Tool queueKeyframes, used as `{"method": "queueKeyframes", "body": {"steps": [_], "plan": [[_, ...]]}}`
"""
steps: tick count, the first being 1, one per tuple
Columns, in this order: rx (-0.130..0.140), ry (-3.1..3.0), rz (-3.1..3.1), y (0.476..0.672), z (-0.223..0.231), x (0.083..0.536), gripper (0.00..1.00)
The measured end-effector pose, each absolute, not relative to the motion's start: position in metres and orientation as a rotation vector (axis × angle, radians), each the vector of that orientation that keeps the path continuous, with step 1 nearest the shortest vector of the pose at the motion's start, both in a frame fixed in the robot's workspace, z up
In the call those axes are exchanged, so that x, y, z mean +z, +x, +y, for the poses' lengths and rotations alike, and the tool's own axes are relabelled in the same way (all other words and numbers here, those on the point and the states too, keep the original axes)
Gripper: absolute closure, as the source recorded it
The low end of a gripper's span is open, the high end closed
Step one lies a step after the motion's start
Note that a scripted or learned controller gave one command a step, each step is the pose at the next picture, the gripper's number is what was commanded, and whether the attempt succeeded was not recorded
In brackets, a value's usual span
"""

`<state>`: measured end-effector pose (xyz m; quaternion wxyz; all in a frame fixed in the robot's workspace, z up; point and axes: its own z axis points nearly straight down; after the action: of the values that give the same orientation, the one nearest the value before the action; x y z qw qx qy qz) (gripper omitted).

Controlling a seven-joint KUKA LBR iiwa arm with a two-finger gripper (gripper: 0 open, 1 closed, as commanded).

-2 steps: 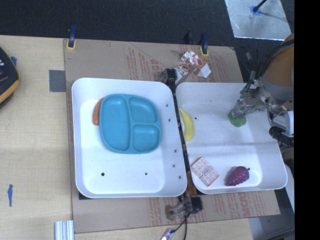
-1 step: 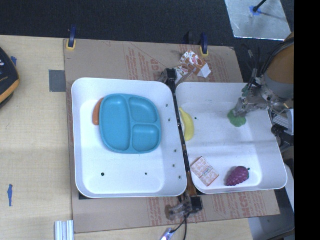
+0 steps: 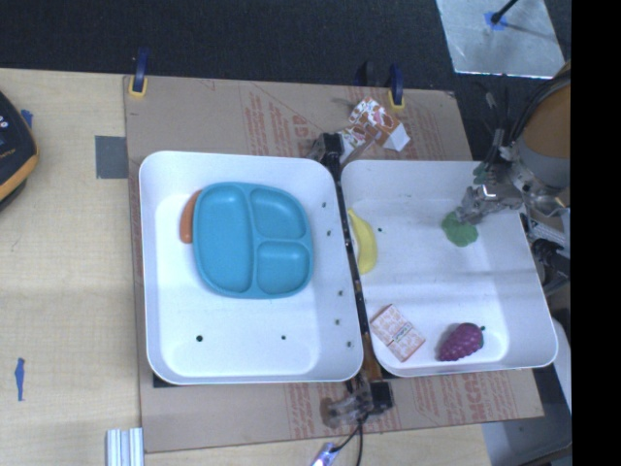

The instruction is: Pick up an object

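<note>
Green object (image 3: 461,230) directly under gripper (image 3: 474,206), touching; finger opening unreadable

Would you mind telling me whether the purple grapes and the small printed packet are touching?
Apart. The camera view shows bare white bin floor between the purple grapes and the small printed packet in the right bin.
</note>
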<state>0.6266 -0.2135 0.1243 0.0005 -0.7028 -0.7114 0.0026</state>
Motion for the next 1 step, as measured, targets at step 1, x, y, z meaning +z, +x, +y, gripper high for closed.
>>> {"method": "queueKeyframes", "body": {"steps": [1], "plan": [[0.009,-2.207,-2.234,0.6265,-0.2135,0.1242,0.0]]}}
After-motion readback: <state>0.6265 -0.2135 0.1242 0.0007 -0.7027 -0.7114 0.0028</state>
